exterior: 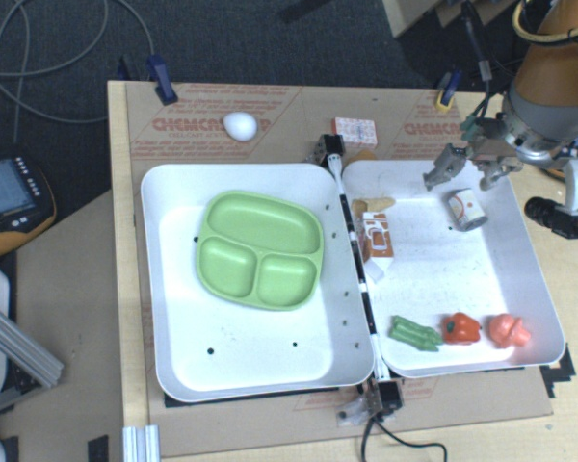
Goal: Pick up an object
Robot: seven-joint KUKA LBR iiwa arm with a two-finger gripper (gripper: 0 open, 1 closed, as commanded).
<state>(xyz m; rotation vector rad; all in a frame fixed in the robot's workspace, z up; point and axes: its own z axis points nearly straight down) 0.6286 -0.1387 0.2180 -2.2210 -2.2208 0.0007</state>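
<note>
Green veggie, red pepper and peach thing way down front of the right bin, small grey can lying tilted just below the spread-open, empty gripper — closest grab by far.

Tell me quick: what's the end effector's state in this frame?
End effector: open, fingers spread, holding nothing, above the right bin beside a small grey cylinder.
</note>
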